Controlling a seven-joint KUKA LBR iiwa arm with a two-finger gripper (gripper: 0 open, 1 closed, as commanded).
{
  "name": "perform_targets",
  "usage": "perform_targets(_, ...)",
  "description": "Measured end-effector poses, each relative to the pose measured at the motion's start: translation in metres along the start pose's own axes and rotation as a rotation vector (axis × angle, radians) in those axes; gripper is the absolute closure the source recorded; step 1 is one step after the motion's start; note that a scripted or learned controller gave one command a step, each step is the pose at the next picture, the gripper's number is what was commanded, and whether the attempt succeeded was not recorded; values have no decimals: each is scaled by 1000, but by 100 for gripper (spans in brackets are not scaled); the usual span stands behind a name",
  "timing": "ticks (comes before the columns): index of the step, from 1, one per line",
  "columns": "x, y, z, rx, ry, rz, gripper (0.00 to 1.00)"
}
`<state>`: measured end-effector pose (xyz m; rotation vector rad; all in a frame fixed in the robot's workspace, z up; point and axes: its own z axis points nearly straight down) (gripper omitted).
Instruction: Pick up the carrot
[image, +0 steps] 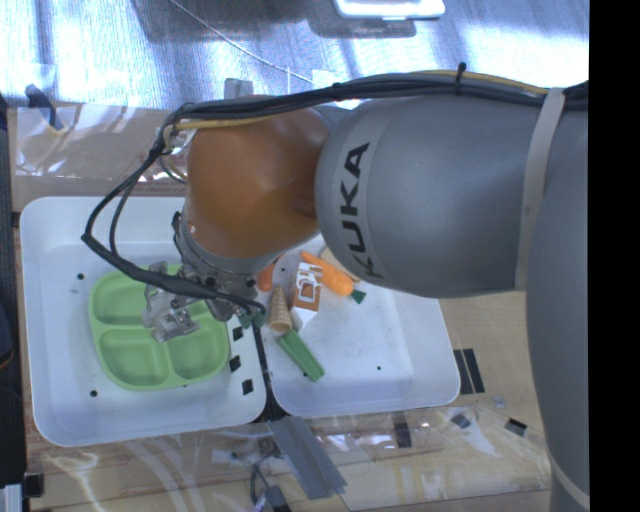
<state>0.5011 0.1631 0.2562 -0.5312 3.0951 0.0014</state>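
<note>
Right now the gripper hangs over the green divided plate in the left bin, metal fingers low above the plate's compartments. Nothing sits between them; whether they're wide or narrow, can't tell, too small and tangled with cable.

The carrot is off to the gripper's right, well apart, in the right bin, partly tucked under the arm's grey link. Orange body, short and tapered, with a small dark green nub at its lower-right end. Lies flat, slanted, just beside a small orange-and-white carton, looks to be touching it. A cone-like tan piece and a green stick-shaped piece lie nearer the gripper, between it and the carrot.

Handling guess: looks like a toy plastic carrot, so light, stiff, smooth, probably a bit slippery on the rounded sides. Not fragile. Best hold is across the thick middle, fingers closing on the two long sides, crosswise to its axis. The tapered tip would likely squirt out. The carton crowding one side may block a finger, so approaching from the free end side seems safer.
</note>
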Motion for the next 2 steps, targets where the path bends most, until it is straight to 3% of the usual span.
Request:
perform_targets(1,16,3,-32,2,-4,-551,100)
perform_targets(2,25,-17,-53,2,-3,-1019,100)
